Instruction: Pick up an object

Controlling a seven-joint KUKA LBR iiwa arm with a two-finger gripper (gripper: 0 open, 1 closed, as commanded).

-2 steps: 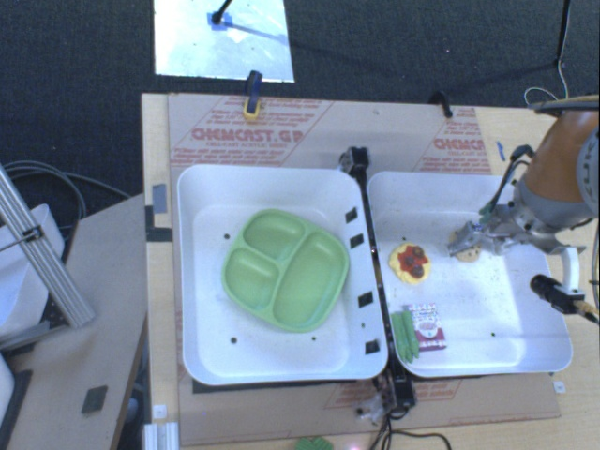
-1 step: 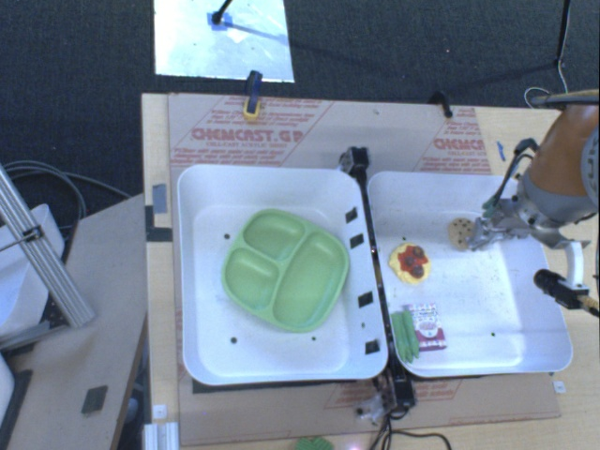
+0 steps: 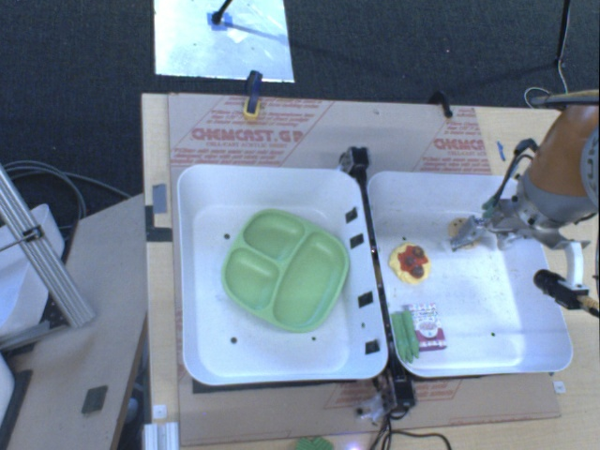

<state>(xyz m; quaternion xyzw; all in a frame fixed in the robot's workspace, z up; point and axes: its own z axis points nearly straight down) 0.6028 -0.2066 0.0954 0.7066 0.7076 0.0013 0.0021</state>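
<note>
The right bin [image 3: 525, 340] holds a small round yellow and red toy pizza [image 3: 411, 262] near its left wall. A red and white packet [image 3: 427, 326] lies beside a green strip [image 3: 404, 334] at the front left. My gripper [image 3: 467, 235] hangs low over the upper middle of this bin, reaching in from the right. A small tan object [image 3: 457, 223] lies right at its tip; whether it is touched I cannot make out. The pizza is a short way to the gripper's lower left.
The left bin [image 3: 202, 345] carries a green divided plate [image 3: 285, 269]. A black divider with clips [image 3: 366, 251] runs between the bins. A yellow clamp [image 3: 252, 101] sits at the bench's back edge. The arm's orange band [image 3: 572, 148] stands over the right bin's far right.
</note>
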